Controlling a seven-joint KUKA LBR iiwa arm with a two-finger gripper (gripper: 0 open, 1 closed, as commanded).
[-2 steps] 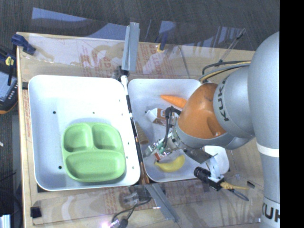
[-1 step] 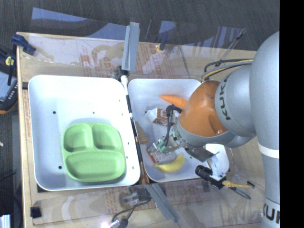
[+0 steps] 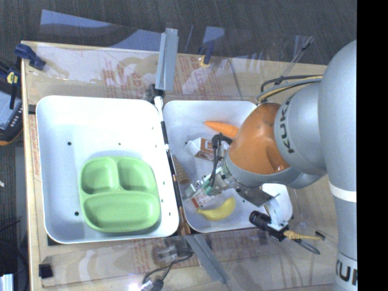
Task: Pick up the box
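Lying in the left bin, a green divided tray sits low. Right of it, the right bin holds the box, a carrot and a banana. The arm's jaws are low there, just below the box; whether they are apart, I cannot tell.

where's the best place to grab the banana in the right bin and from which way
Probably across the middle of the banana, coming straight down. It lies flat near the front wall of the right bin, curved, with its ends tapering, so the thick middle offers the firmest hold. The arm hangs just above it.
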